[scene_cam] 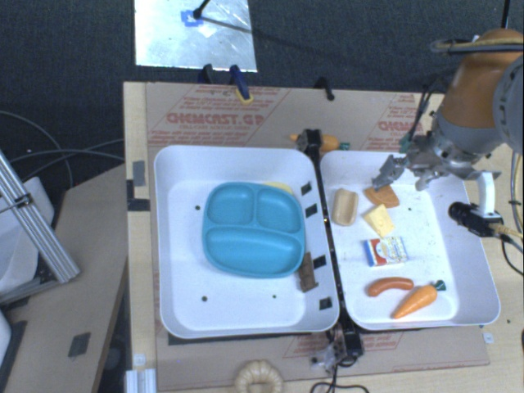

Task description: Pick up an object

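Toast slice [381, 196] lies flat at the back of the right bin [471, 297], long axis running left-right, just below the jaws, which stand spread and grip nothing. Cheese wedge [379, 220] sits just in front, bread roll [345, 206] to its left.

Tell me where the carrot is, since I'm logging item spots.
The carrot lies in the right bin near its front edge, just below and right of the sausage.

I see the arm [491, 80] cut off at the right edge, the blue tray [252, 229] covering a yellow piece [281, 187], and the box's [386, 251] print unreadable.
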Available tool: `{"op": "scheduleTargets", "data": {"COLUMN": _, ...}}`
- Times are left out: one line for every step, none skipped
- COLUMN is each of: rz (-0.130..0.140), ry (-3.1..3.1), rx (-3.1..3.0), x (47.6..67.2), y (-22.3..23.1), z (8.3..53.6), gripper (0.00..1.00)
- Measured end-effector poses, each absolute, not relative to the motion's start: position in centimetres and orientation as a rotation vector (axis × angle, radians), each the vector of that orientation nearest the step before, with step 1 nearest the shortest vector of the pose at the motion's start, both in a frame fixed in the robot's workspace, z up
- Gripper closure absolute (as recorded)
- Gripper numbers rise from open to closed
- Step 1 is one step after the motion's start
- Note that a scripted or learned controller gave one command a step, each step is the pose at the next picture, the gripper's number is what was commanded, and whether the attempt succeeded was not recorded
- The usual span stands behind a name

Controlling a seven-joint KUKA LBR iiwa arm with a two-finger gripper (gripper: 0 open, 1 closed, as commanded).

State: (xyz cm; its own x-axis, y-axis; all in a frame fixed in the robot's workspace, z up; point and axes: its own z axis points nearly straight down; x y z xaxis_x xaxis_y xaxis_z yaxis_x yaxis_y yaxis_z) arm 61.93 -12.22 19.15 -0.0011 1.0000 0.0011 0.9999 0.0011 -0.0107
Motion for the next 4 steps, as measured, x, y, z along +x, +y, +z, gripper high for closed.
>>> {"op": "scheduleTargets", "data": {"rz": -0.001, "ry": -2.226, "rx": -2.219, "x": 62.2, "y": -12.2, "z": 19.8, "gripper": 0.00}}
{"op": "scheduleTargets", "data": {"rz": 0.003, "ry": -2.226, "rx": -2.214, "x": 61.9, "y": -11.3, "z": 14.2, "gripper": 0.00}}
{"op": "scheduleTargets", "data": {"rz": 0.002, "ry": -2.223, "rx": -2.217, "x": 61.9, "y": -11.2, "z": 9.0, "gripper": 0.00}}
{"op": "scheduleTargets", "data": {"rz": -0.004, "ry": -2.226, "rx": -2.220, "x": 62.1, "y": -11.2, "z": 10.4, "gripper": 1.00}}
